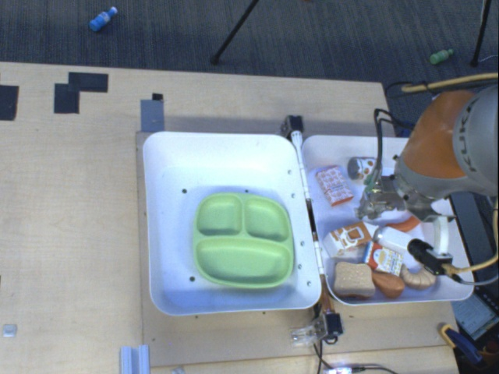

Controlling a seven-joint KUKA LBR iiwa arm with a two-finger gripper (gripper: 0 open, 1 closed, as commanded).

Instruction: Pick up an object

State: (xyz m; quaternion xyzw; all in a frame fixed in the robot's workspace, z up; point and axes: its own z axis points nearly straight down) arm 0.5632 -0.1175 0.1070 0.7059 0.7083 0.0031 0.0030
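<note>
two white bins (164, 232) sit on the counter (70, 232). the left bin holds one green tray (243, 240) with three compartments. the right bin (316, 150) holds several small things: two small printed packets (334, 185), one bread slice (353, 280), one small can (360, 166), and others too cluttered to count.

Glossy green plastic tray (243, 240), pale wooden bench (70, 209).
</note>
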